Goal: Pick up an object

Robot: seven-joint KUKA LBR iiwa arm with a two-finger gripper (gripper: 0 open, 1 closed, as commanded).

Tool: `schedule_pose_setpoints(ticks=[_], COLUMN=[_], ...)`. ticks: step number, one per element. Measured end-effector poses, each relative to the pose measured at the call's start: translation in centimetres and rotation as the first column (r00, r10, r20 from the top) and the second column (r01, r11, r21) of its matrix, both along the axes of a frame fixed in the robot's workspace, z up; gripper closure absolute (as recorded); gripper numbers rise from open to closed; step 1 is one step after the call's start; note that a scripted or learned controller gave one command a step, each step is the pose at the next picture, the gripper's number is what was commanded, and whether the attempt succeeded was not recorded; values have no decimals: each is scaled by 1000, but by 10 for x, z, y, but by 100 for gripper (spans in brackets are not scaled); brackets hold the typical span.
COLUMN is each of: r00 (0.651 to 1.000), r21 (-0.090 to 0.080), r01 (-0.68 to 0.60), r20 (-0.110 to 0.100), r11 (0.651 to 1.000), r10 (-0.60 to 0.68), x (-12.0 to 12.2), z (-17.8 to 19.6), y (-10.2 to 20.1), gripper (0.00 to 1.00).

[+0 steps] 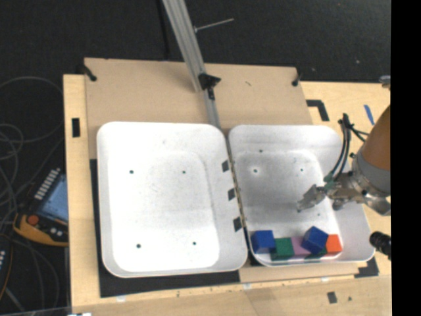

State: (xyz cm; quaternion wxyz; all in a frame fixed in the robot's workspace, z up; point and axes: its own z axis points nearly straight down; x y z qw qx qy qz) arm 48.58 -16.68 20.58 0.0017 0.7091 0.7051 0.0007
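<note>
Several small blocks lie along the near edge of the right bin [276, 153]: a blue block [263, 239], a green block [283, 247], a pale purple block [300, 247], a second blue block [316, 239] and an orange block [333, 243]. My gripper [314, 198] reaches in from the right, over the right half of this bin, above and apart from the blocks. Its grey fingers [306, 203] point left and down, and I see nothing between them.
The left bin [161, 196] sits beside the right one, with black clips [231, 193] along the seam. A slanted metal rail [187, 41] rises behind the bins. Cables and a handheld pendant [46, 209] lie left of the bench.
</note>
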Motion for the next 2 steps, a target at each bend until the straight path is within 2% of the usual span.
schedule_pose_setpoints(ticks=[2], r00=[1000], r21=[-1], r01=[3], r20=[1], r11=[1000], r10=[-3], x=[0], z=[0], y=[0], gripper=[0])
